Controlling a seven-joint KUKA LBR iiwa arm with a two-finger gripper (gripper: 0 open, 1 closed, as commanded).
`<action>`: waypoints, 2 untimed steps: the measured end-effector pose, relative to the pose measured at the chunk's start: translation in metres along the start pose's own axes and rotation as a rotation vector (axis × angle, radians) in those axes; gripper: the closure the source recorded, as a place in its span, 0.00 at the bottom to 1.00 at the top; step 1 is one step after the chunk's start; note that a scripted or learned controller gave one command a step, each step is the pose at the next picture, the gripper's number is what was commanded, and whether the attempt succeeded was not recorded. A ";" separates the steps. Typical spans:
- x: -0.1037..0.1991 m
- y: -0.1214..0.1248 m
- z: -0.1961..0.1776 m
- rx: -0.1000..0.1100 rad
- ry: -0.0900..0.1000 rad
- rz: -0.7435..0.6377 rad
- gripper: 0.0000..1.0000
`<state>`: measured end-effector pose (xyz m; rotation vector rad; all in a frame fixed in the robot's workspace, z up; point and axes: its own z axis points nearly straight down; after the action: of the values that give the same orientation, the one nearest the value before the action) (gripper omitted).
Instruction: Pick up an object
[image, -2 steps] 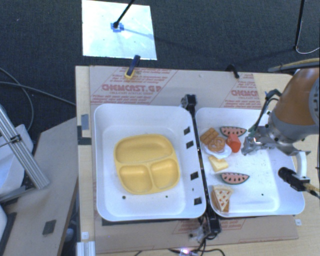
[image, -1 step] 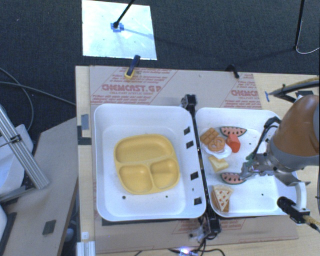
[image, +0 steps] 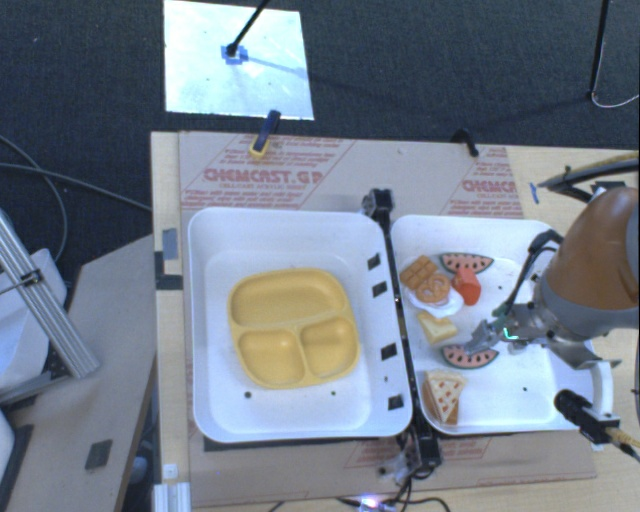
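Watermelon slice (image: 468, 355) (lower one) lies under the tool (image: 487, 337), whose state I cannot tell.

Arm enters from right, orange band above wrist, bent low over the right side. Gripper (image: 487, 336) points left and down; finger state not discernible, a small green light glowing near wrist

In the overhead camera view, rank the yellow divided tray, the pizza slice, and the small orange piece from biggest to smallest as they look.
1. Yellow divided tray, by far the largest.
2. Pizza slice.
3. Small orange piece, clearly the smallest.
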<state>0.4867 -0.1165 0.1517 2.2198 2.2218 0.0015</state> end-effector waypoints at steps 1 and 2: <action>0.029 0.064 0.047 -0.002 0.001 -0.007 0.00; 0.098 -0.002 -0.036 0.000 0.003 -0.008 0.00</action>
<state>0.4845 -0.0180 0.1878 2.2120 2.2329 0.0042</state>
